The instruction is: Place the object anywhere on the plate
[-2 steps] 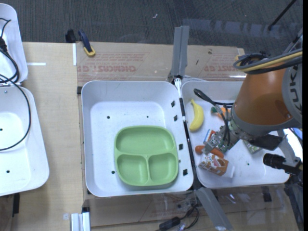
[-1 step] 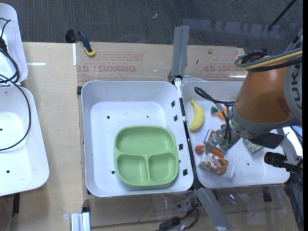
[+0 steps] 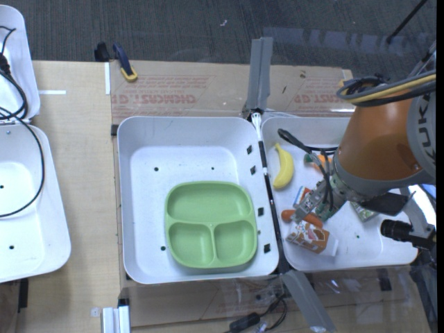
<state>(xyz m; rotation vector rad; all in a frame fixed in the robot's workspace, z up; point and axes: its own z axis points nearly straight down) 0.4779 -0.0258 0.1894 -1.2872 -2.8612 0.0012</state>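
Bench with two white bins. Plate (image 3: 210,224) in the left bin (image 3: 139,186) has nothing on it. Right of the plate: banana (image 3: 283,166), carton (image 3: 309,236) and clutter under the gripper (image 3: 325,201). Can't tell finger state or which object is picked. Placing not done.

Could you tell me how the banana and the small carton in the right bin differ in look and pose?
The banana is plain yellow and curved; the carton is boxy, printed orange-red and white. The banana lies at the bin's left wall, lengthwise toward the far side; the carton lies on its side nearer the front. The banana is clear of the arm; the carton sits just below the tool. Both rest in the right bin, not on the green plate.
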